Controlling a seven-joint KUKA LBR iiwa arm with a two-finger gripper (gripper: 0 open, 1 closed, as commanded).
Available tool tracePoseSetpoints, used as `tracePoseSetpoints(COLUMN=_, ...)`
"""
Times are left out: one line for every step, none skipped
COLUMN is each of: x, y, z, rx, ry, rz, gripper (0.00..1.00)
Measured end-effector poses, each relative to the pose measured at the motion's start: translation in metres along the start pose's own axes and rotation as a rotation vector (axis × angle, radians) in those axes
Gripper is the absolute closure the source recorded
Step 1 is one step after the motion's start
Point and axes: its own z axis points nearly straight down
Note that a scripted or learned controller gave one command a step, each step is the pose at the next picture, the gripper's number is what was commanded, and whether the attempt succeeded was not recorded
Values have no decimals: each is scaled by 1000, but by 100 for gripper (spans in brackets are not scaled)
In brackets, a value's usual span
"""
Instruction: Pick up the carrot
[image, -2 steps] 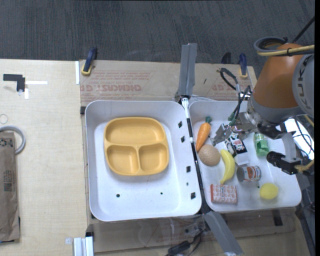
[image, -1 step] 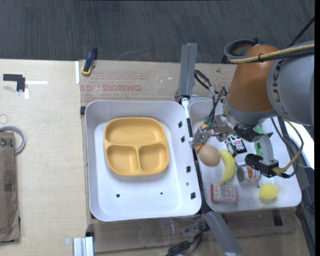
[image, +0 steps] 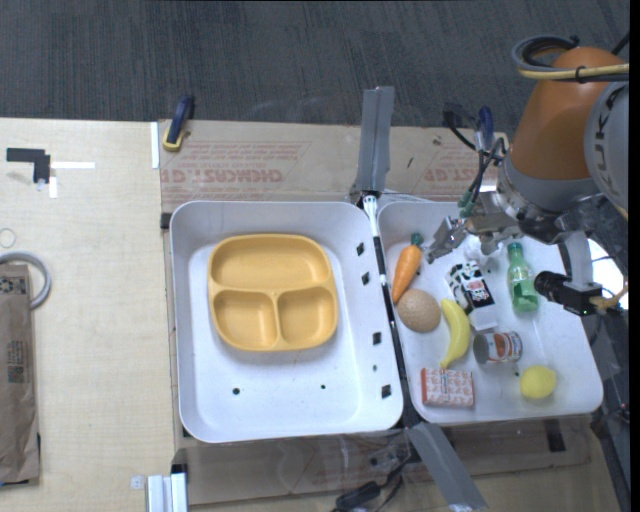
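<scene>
A divided tray (image: 270, 292) is sitting in the left bin (image: 190, 330). In the right bin (image: 580, 395), the carrot (image: 405, 271) is lying just behind the potato (image: 420, 311), a banana (image: 456, 333) to their right.

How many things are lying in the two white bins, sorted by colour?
Yellow: 3, namely tray, banana, lemon
Orange: 1, carrot
Tan: 1, potato
Green: 1, bottle
Red and white: 2, can, packet
Black and white: 1, carton
Total: 9

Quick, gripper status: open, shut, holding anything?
Gripper: open, holding nothing, above the right bin just right of the carrot.
</scene>
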Motion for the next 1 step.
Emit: tracePoseSetpoints(x=26, y=38, z=28, rx=0, ry=0, rz=-43, gripper=0)
